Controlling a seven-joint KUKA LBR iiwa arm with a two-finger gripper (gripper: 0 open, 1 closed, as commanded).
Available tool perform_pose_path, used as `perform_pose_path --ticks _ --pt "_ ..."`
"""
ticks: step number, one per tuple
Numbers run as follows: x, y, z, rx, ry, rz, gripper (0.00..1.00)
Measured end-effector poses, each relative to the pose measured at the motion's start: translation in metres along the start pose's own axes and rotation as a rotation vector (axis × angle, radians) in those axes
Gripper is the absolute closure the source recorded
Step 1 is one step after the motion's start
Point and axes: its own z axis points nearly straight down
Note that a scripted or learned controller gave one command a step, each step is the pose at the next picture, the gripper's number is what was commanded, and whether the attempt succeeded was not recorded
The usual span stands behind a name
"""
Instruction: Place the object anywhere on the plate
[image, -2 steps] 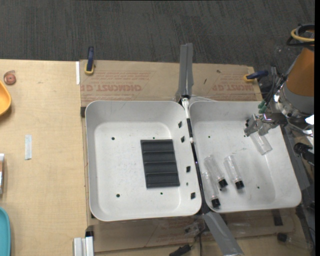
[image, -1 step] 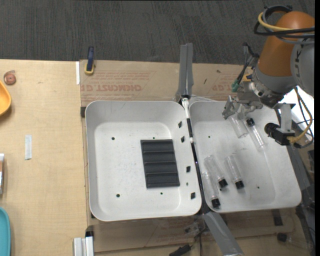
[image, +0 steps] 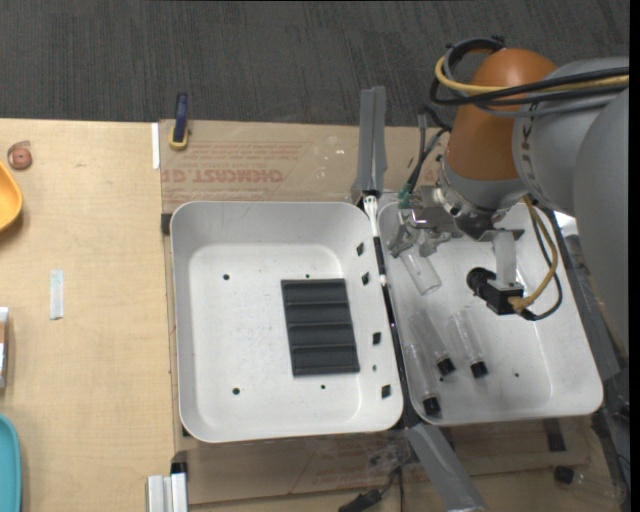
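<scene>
The hand (image: 418, 250) hangs over the far left corner of the right bin (image: 560, 390), whether clenched or released I cannot tell, clear tubes (image: 455, 345) lie near that bin's near left corner, and the ridged black plate (image: 320, 326) sits mid left bin (image: 200, 400).

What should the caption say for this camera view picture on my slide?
Grey robot arm with orange band poised over right white bin; black ribbed rectangular plate lies in left white bin.

A robotics lab: KUKA arm (image: 540, 110) over white bins (image: 200, 330).
</scene>
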Motion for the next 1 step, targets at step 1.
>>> perform_pose_path --ticks 1 --pt "0.0539 -0.0418 -0.0226 0.0 0.0 -0.144 1.0"
